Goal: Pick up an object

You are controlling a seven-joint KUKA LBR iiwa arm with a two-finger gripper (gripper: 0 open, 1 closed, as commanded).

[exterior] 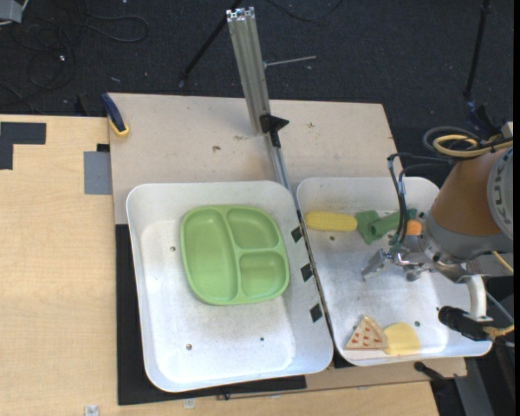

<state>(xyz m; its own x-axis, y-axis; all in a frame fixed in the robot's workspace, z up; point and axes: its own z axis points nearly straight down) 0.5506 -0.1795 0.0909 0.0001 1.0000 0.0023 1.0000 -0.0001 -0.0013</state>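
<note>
Yellow corn cob (330, 223): we see it lying crosswise at the far end of the right bin (364, 315), near the divider between the bins.
Green piece (380, 225): we place it just right of the cob, close to touching it; its exact shape we cannot make out.
Gripper (383, 263): it hangs low over the middle of the right bin, just below the green piece. Its metal fingers look spread and we see nothing between them.
Arm (468, 202): we note the orange band and grey body entering from the right, covering the right bin's right wall.
Pizza slice (365, 335): it lies at the near end of the right bin, well apart from the gripper.
Yellow block (403, 339): it sits just right of the slice, touching or nearly so.
Obstructions: we see a dark cable running down past the green piece toward the gripper.
Green divided plate (235, 254): it lies flat in the left bin (199, 345), well apart from the gripper.
Metal post (251, 68): it stands behind the bins.
</note>
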